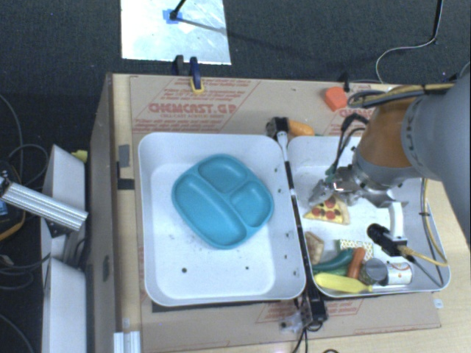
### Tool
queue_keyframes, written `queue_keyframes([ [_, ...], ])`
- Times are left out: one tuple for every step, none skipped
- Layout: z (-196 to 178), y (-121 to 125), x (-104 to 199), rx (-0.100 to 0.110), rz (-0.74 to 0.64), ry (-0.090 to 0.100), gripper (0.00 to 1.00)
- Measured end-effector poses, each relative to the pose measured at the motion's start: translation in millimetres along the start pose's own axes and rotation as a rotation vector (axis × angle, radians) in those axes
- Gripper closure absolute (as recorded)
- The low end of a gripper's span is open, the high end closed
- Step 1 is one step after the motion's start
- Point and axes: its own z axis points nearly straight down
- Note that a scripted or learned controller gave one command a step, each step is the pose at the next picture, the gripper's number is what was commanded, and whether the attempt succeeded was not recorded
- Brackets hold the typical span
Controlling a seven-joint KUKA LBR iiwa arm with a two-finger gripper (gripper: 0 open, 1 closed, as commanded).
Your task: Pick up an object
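Gripper low over the right bin, whether spread or closed I cannot tell, pizza slice just beneath it, so descend squarely before closing, avoiding the near clutter.

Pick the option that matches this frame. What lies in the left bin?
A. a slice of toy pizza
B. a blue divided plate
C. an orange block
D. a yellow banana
B: the blue divided plate sits alone in the left bin, while the toy pizza slice and the other small items lie in the right bin.
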Motion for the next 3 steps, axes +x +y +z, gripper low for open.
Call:
queue_keyframes([
  [-0.2,2.5,10.0,-0.001,-0.002,0.000,0.00],
  [0.0,-6.8,10.8,0.000,0.000,0.000,0.00],
  [-0.5,4.9,-1.7,-0.001,0.000,0.000,0.00],
])
